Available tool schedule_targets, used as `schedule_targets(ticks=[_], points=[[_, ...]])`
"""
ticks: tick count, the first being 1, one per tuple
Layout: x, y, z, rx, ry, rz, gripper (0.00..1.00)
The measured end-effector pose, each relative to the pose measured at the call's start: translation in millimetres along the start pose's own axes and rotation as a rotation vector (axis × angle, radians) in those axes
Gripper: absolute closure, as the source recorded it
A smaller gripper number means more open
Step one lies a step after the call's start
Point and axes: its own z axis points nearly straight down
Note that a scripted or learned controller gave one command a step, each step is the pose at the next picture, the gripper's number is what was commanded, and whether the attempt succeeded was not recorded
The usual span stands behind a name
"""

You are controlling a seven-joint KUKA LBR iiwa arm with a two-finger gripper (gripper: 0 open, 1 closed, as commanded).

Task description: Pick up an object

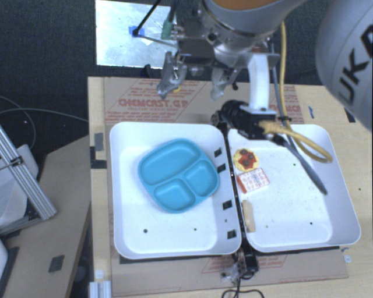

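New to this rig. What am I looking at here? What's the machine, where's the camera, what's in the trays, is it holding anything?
One camera fixed above the bench, looking down at a slant. The grey machine reaching in from the right is a robot arm ending in a two-finger pincer, which hangs above the bench behind the bins, open, with nothing between its fingers. Two shallow white bins sit side by side. The left bin holds a blue divided plate. The right bin holds a small round pizza-like toy, a red-and-white packet, a tan stick-shaped piece and a dark long-handled utensil.
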Motion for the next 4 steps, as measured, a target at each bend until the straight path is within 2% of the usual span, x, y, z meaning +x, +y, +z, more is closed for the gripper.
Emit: schedule_targets(ticks=[1,2,3,4], points=[[1,0,-2,0.012,-0.004,-0.007,1.00],[-1,-37,9,0.018,-0.008,0.000,1.00],[-65,-37,74,0.019,-0.008,0.008,1.00],[-67,-38,139,0.019,-0.008,0.006,1.00]])
